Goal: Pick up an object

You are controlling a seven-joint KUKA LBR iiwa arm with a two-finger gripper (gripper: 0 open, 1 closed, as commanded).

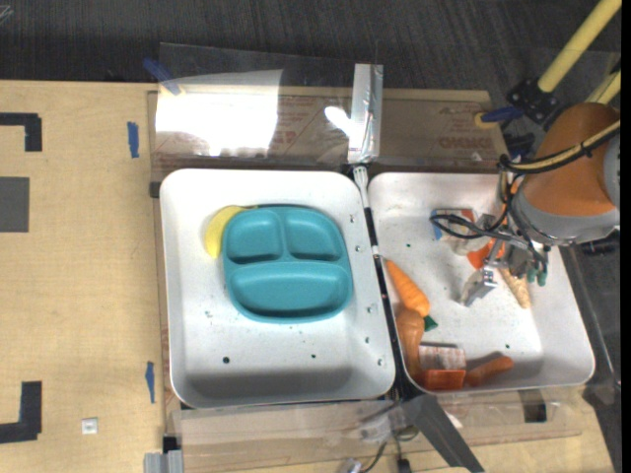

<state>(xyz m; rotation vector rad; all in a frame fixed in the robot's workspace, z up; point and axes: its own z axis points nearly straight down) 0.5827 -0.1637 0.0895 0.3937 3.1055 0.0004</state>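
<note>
Tool (483,284) hangs low in the right bin (562,358), among small pieces; whether it grips anything, I cannot tell. Nearest target is the carrot (406,286) by the left wall: a light, stiff, smooth-looking toy, so pinch across its thick middle (the taper could slip). Count: two bins, one carrot, one teal tray (286,261) in the left bin (197,343), one yellow piece (215,229) peeking behind it

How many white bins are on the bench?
2. The left bin holds a teal divided plate. The right bin sits right beside it, holding toy food, with the gripper reaching down into it.
</note>
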